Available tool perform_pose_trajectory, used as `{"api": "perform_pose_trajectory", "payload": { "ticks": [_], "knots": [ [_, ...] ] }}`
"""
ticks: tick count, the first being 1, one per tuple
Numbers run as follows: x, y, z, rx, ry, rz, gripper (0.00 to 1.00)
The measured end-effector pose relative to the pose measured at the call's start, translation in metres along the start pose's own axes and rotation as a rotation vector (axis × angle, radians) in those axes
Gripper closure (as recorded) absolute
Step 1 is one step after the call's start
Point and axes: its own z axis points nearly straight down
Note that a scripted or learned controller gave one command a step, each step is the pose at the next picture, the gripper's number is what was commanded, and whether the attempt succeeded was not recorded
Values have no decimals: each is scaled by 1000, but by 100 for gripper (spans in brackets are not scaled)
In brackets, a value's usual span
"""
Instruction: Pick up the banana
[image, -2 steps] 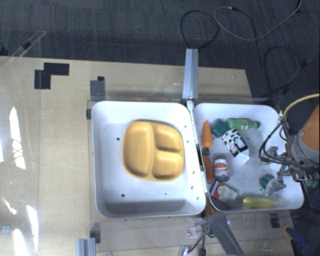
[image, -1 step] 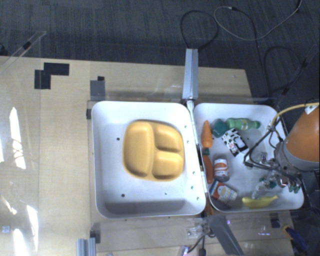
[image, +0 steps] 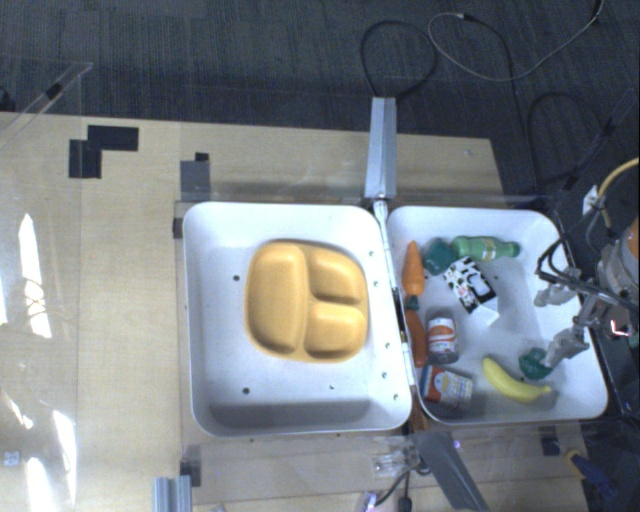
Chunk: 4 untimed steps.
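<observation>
Surface (image: 120, 330) is carrying two white bins, and we're seeing a yellow divided tray (image: 306, 299) sitting in the left bin (image: 210, 400). In the right bin (image: 585, 400), a carrot (image: 413, 270), a can (image: 441, 338) and a green bottle (image: 484, 247) are lying around, with the banana (image: 514, 381) resting near the front edge. The pincer (image: 562, 348) is hovering just right of the banana, over a teal item (image: 535, 365); we can't tell how open it is.
</observation>
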Motion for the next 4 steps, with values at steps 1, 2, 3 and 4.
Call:
{"api": "perform_pose_trajectory", "payload": {
  "ticks": [1, 2, 3, 4],
  "knots": [
    [-3, 7, 4, -5, 13, 110, 0],
    [-2, -6, 62, 1, -6, -572, 0],
    [-2, 14, 58, 4, -8, 337, 100],
    [-2, 14, 58, 4, -9, 336, 100]
  ]
}}
